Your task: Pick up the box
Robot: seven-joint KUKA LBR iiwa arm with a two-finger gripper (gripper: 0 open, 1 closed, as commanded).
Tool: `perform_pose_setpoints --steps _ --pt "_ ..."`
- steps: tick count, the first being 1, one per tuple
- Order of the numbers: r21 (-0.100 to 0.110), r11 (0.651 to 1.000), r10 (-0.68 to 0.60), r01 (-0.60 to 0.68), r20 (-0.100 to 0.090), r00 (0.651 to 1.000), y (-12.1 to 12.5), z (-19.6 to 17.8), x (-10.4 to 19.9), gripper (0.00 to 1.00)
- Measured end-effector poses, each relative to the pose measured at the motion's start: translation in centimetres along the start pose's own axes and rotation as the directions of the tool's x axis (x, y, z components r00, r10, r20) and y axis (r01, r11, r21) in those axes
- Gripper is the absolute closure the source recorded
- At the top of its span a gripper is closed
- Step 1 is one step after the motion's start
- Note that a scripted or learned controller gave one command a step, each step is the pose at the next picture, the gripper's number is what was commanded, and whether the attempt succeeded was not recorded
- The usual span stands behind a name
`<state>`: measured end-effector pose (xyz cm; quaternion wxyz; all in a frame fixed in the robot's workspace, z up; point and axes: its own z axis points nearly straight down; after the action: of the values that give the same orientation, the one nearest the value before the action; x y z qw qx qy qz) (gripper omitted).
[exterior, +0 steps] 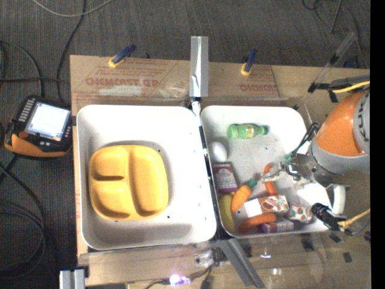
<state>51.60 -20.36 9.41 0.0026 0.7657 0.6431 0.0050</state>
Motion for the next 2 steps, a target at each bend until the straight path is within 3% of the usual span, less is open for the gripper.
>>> perform_pose_setpoints --steps 1,2 --pt "-0.002 0.959 0.285 -0.285 0.009 0.959 7.8 0.5 3.3 0.00" --pt "0.009 0.955 0.295 -0.295 0.013 0.955 8.4 -22.0 0.7 0.00"
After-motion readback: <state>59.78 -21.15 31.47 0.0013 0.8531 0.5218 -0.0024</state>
